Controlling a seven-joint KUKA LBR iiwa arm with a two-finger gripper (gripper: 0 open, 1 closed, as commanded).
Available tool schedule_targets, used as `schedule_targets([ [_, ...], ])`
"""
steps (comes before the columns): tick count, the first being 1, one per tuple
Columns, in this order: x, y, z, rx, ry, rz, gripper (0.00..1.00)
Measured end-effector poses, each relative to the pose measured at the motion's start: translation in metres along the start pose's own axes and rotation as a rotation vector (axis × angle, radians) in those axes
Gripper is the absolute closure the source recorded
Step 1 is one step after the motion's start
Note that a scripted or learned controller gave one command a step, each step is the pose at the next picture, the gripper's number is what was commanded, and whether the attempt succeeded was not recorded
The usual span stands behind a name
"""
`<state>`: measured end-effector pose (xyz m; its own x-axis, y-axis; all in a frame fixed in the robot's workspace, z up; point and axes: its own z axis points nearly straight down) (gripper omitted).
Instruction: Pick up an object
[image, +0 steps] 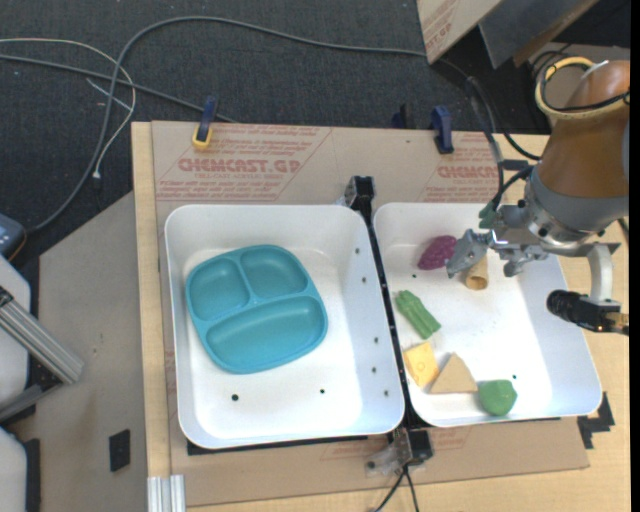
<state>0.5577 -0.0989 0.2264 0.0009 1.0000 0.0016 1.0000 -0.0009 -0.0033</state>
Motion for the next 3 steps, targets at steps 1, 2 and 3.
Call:
schedule_targets([
  [1,0.0,-0.004,0.061,0.002,0.001,0.0,0.0],
  [2,-0.008,-0.005,0.107,0.001,0.0,0.0,0.0],
  [3,-0.008,-0.004,0.094,-0.002,0.0,0.0,1.0],
])
